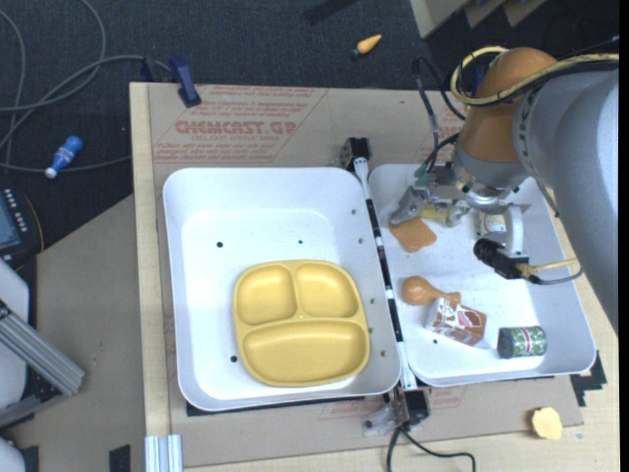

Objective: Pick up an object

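The right bin holds several small objects. A flat orange-brown piece lies near its upper left. Further toward the front are a tan drumstick-shaped toy, a red and white packet and a dark green can on its side. My gripper hangs under the orange wrist band, just above and behind the orange-brown piece. Its fingers stand apart, open, with nothing between them.
A yellow divided plate lies in the left bin. A black connector with a cable hangs from the arm over the right bin. Off the bins are a yellow lump, a blue bottle and a blue clip.
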Tool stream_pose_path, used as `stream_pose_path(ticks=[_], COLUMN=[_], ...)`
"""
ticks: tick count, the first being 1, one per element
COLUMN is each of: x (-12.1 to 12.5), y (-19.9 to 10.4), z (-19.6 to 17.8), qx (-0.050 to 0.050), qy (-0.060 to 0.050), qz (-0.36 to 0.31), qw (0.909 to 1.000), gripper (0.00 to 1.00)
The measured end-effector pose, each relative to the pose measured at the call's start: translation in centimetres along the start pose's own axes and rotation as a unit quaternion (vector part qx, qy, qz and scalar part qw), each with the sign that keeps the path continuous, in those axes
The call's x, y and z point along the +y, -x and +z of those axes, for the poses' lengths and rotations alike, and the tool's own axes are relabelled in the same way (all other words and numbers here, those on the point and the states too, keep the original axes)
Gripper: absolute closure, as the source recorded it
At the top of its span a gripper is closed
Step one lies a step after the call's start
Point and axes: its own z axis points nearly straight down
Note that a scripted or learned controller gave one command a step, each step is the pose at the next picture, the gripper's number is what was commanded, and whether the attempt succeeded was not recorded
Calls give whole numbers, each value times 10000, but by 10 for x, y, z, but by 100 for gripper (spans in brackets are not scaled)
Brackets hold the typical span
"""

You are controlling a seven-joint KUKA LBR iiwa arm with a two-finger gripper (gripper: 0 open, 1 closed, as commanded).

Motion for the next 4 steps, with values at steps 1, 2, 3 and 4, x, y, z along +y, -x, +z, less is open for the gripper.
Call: stream_pose_path(ticks=[1, 2, 3, 4], x=[6, 5, 6, 6], y=[3, 1, 0, 0], z=[1, 0, -11, -10], qx=[21, 2, -1, -2], qy=[-63, -44, -8, -13], qz=[8, 11, 2, 3], qw=[10000, 10000, 10000, 10000], gripper=[0, 0, 100, 0])
